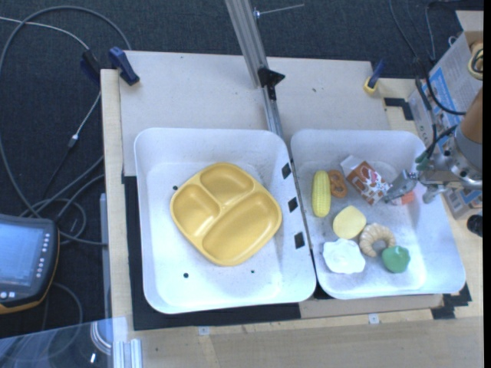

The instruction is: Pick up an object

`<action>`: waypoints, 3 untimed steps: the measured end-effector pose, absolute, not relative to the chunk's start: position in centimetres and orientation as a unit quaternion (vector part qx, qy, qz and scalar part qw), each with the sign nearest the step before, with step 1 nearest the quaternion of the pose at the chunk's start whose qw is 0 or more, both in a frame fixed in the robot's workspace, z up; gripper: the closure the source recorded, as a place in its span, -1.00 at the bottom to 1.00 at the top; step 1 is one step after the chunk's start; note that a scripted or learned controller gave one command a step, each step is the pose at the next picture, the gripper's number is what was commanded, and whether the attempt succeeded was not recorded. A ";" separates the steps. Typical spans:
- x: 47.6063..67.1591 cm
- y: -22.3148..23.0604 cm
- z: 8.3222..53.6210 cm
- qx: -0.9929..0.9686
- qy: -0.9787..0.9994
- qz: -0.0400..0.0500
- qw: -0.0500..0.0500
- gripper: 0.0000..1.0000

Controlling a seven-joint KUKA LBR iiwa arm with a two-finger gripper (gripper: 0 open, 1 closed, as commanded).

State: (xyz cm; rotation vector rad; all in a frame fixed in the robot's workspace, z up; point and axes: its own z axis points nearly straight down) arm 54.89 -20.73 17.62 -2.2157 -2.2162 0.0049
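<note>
Two white bins side by side on the bench: left bin [153, 205] with a yellow divided plate [225, 213] lying flat in its middle, right bin [437, 236] crowded with small food-shaped items. In the right bin, from left: a corn cob [321, 193] upright along the inner wall; just beside it a small orange-brown piece [337, 183], too small to identify; a brown-and-red carton [366, 181] tilted near the far wall; a yellow rounded piece [349, 222]; below that a flat white piece [344, 256]; a tan ring-shaped pastry [377, 238] touching a green rounded item [396, 259].

Arm entering from the right, mostly cut off by the edge, only the wrist and part of the orange band visible. Gripper [404, 188] low over the right bin, just right of the carton, near a small reddish object [406, 198] half hidden beneath the metal tips. Hard to make out whether the tips are apart or together, and whether anything sits between them: cannot tell. Silver pole [245, 21] rising between the bins and running off the top edge. Tablet-like screen [23, 259] at the left, partly cut off.
</note>
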 end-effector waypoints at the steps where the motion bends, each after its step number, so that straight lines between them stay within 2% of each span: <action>1: 55.7 -20.2 12.7 -0.707 -0.708 0.001 0.004 -1.00; 2: 55.6 -20.1 9.0 -0.707 -0.707 0.001 0.003 -1.00; 3: 55.8 -20.1 10.4 -0.707 -0.707 -0.001 0.000 1.00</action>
